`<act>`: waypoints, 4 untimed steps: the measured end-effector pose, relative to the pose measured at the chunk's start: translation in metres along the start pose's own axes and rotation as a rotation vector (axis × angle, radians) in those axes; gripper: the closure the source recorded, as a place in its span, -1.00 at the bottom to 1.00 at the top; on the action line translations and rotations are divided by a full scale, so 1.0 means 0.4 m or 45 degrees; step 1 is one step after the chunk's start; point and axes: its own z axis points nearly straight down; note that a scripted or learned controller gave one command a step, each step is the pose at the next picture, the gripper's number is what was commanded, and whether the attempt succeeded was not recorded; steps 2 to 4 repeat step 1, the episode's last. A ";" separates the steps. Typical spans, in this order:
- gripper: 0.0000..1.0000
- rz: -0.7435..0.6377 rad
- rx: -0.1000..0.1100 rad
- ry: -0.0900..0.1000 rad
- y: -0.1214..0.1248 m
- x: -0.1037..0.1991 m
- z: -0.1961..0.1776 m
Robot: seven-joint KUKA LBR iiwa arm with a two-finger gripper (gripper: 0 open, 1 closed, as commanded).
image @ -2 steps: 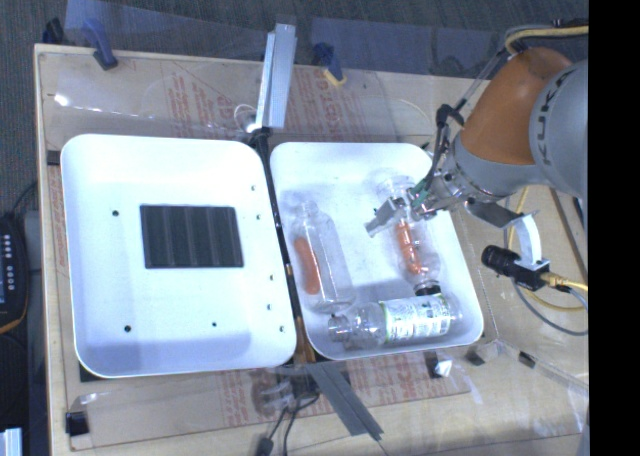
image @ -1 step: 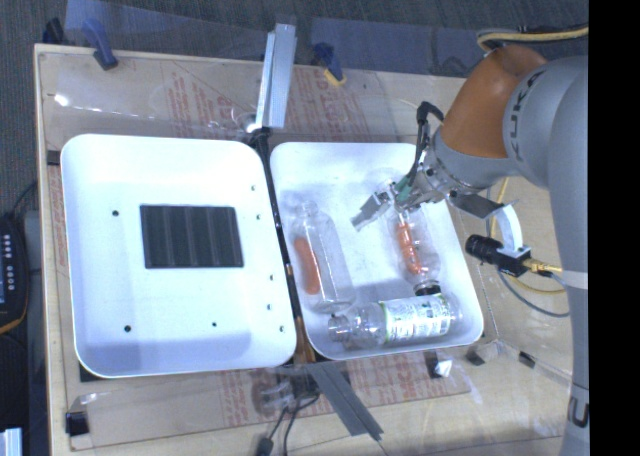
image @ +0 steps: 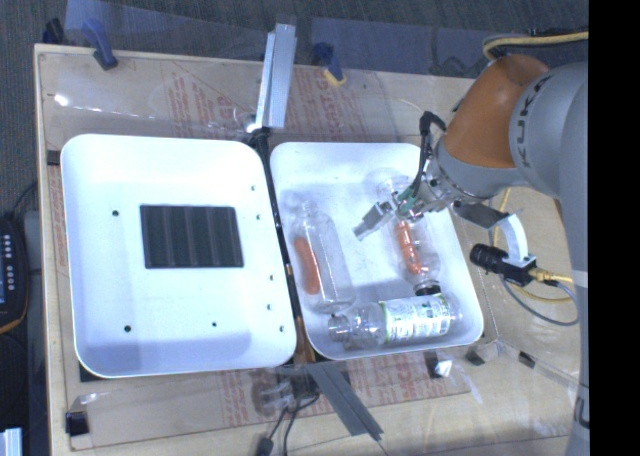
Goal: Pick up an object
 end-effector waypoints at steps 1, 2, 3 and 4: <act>-1.00 -0.059 0.001 0.001 -0.038 0.013 -0.021; -1.00 -0.059 0.001 0.001 -0.038 0.013 -0.021; -1.00 -0.059 0.001 0.001 -0.038 0.013 -0.021; -1.00 -0.059 0.001 0.001 -0.038 0.013 -0.021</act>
